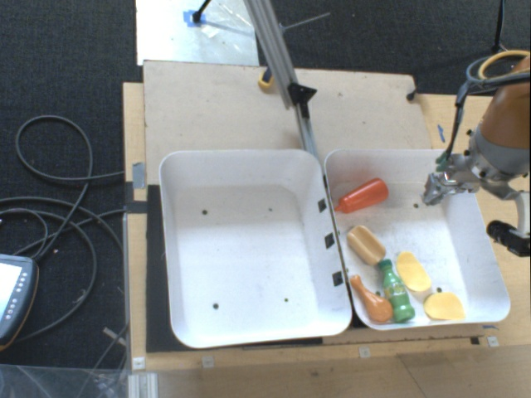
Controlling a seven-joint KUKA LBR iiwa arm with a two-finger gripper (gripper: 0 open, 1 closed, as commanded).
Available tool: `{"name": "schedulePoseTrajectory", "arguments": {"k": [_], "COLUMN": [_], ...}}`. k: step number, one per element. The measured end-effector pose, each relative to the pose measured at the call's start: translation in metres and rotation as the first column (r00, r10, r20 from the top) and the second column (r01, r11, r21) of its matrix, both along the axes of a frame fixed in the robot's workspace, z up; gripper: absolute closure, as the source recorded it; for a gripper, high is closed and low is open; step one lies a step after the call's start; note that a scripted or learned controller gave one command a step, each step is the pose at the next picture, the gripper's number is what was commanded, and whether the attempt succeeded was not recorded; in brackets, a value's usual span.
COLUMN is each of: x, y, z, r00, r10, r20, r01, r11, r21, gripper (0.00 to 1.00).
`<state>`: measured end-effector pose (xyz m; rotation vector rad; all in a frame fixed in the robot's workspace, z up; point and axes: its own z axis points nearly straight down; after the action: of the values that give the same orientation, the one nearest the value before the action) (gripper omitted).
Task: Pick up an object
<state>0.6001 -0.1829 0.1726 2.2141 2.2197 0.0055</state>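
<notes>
While the table (pixel 365 98) carries two white bins, the left bin (pixel 241 172) has bare floor. Right bin (pixel 489 280) holds six items: one red cylinder (pixel 362 195), one tan bread roll (pixel 366 244), one green bottle (pixel 395 292), one orange drumstick-shaped piece (pixel 371 300), two yellow chips (pixel 413 271). Gripper (pixel 436 187) hangs over the right bin's far right part, nothing visibly between it; finger spread cannot be told.

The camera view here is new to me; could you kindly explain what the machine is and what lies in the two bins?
One fixed camera looks down at a slant on a bench. From the right reaches a robot arm, grey with an orange band; its gripper hangs over the right bin, with nothing seen between its fingers. That bin holds toy food: a red piece, a tan roll, an orange piece, a green bottle and two yellow slices. Beside it sits the left bin.
</notes>
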Motion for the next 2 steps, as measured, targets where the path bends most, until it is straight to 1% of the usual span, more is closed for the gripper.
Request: {"name": "schedulePoseTrajectory", "arguments": {"k": [1,2], "x": [-0.001,0.001], "y": [0.004,0.003], "z": [0.064,0.119], "r00": [1.000,1.000], "r10": [0.004,0.005], "r20": [0.002,0.001], "r01": [-0.004,-0.005], "r11": [1.000,1.000], "r21": [-0.001,-0.001], "gripper": [1.00,1.00]}}
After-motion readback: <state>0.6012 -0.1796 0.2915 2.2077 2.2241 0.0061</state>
